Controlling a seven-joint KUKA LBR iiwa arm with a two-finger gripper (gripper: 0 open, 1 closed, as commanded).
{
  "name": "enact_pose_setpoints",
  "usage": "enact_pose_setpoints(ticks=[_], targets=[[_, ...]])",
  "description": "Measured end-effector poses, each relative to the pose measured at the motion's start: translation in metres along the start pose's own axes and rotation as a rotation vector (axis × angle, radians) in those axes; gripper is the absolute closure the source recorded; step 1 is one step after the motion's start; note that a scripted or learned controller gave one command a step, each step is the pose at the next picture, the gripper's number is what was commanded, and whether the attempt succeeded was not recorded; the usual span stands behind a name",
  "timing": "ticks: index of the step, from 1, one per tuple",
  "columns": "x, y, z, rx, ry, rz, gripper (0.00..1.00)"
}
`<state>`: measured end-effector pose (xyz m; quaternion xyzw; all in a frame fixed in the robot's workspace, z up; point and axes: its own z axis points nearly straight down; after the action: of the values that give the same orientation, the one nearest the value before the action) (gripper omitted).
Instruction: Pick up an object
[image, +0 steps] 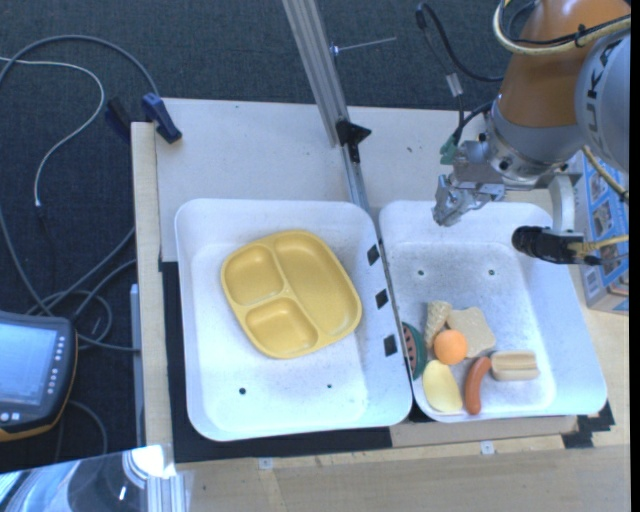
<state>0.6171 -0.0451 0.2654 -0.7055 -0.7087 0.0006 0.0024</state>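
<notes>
Pale counter (250, 140) with two white bins, dark floor around. Tool (455, 205) above right bin's (480, 265) far rim, grip state impossible to tell, nothing visibly held. Toward the near corner from the tool: six clustered food pieces, including an orange (450, 347) and sausage (475, 384) lying lengthwise. One yellow tray (290, 293) in left bin (200, 240).

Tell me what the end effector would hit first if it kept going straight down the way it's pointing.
Probably the bare floor of the right bin near its far edge. The end effector hangs above that spot, well away from the toy food; depth is hard to judge.
</notes>
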Motion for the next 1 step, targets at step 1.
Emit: enact_pose_setpoints(ticks=[1], targets=[[0.0591,-0.0201,0.0008,0.0,0.001,-0.002,1.0]])
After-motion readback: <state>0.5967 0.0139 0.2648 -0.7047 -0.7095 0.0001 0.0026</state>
